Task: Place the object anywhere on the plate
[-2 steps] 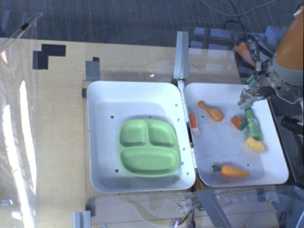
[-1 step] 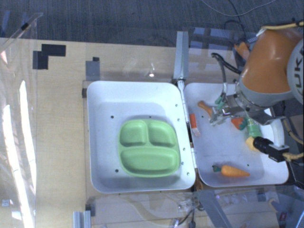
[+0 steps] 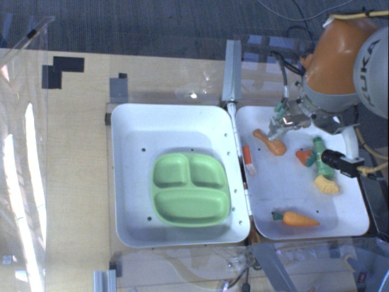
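1. The landmark is the green plate (image 3: 191, 188), a three-compartment dish lying flat in the middle of the left bin (image 3: 130, 163). All three of its compartments are bare green.
2. The right bin (image 3: 273, 187) sits just right of the plate's bin, the two touching along a shared rim on the pale wooden worktop (image 3: 79, 181).
3. The end effector (image 3: 281, 121) hangs to the upper right of the plate, over the far left part of the right bin, below the arm's orange band (image 3: 334, 56). How far its fingers are spread cannot be told from this slant, and nothing can be seen between them.
4. A small chicken-drumstick toy (image 3: 271, 143) lies on the bin floor just beneath and beside the end effector, right of the plate and apart from it.
5. Farther right of the plate lie a red and green piece (image 3: 309, 157) and a yellow corn piece (image 3: 326, 184), close together near the right bin's far side.
6. An orange carrot (image 3: 296, 219) lies to the lower right of the plate, near the right bin's front edge.
7. A small red and white strip (image 3: 248, 161) rests against the right bin's left wall, the nearest item to the plate.
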You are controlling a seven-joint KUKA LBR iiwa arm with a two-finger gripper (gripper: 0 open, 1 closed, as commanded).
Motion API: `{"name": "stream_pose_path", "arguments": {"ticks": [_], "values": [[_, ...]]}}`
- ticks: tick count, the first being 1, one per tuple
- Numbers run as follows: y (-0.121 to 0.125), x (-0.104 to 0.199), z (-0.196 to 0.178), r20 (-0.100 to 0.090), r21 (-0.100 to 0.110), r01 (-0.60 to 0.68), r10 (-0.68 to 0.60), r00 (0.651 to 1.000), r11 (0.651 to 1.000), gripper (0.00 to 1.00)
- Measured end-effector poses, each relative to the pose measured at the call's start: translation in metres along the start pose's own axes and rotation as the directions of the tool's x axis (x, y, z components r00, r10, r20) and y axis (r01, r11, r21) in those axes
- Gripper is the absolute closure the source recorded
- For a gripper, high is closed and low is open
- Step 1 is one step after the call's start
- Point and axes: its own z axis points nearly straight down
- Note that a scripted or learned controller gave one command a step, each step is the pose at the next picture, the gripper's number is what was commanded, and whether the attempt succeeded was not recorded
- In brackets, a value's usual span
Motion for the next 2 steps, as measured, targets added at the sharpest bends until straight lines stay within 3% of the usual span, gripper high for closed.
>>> {"name": "stream_pose_path", "arguments": {"ticks": [1, 2], "values": [[0.03, -0.078, 0.018, 0.001, 0.001, -0.07, 0.07, 0.998, 0.998, 1.0], [-0.025, -0.008, 0.043, -0.001, 0.002, -0.083, 0.083, 0.997, 0.997, 1.0]]}}
